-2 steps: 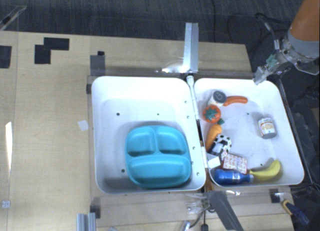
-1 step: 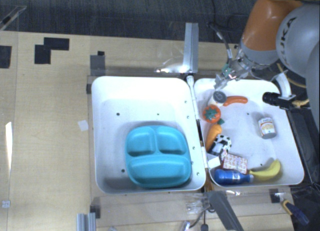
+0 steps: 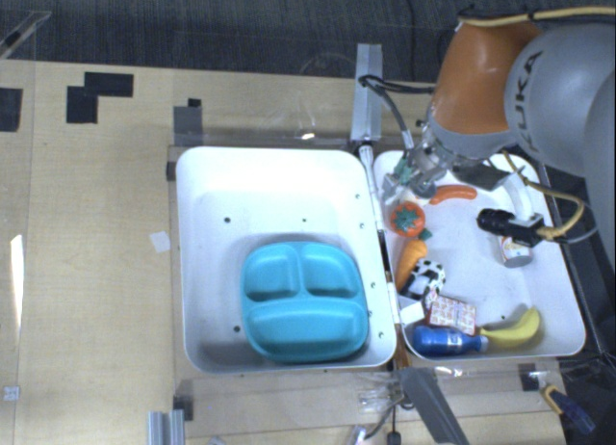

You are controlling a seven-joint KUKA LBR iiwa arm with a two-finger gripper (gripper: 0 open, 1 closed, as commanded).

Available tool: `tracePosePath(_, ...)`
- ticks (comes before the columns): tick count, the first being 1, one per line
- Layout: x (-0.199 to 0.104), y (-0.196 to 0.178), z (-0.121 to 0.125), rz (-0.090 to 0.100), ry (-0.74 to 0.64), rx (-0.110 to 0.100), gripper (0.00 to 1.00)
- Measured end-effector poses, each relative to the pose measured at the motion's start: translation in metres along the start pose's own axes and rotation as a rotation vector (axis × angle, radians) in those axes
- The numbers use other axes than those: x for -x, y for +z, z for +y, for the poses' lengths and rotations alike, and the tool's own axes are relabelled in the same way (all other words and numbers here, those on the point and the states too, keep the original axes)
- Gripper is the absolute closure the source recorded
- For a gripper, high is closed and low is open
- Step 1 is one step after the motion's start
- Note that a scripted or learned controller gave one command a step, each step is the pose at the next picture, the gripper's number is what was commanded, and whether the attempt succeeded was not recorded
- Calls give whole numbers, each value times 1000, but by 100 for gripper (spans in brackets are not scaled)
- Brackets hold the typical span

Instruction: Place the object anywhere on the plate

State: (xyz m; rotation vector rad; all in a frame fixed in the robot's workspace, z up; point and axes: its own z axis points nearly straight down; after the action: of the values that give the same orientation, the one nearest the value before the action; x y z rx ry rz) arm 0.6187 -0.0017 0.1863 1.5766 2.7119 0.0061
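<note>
Blue plate [image 3: 306, 301] lies flat in the left bin [image 3: 221, 193], toward its near end. The gripper [image 3: 412, 175] hangs over the far left corner of the right bin [image 3: 563, 313], tucked under the wrist; can't tell if it's open or closed, or if anything is in it. All loose items are in the right bin. An orange-and-teal round toy [image 3: 409, 218] sits just below the gripper, contact unclear. A red pepper [image 3: 452, 195] is beside it, and a carrot [image 3: 411, 257] is nearer. A black-white toy [image 3: 423, 279], packet [image 3: 450, 314], blue bottle [image 3: 441, 341] and banana [image 3: 515, 329] lie along the near edge.
</note>
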Motion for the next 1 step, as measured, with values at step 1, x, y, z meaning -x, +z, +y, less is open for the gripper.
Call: tracePosePath(1, -79, 1, -6, 1, -220, 0, 100)
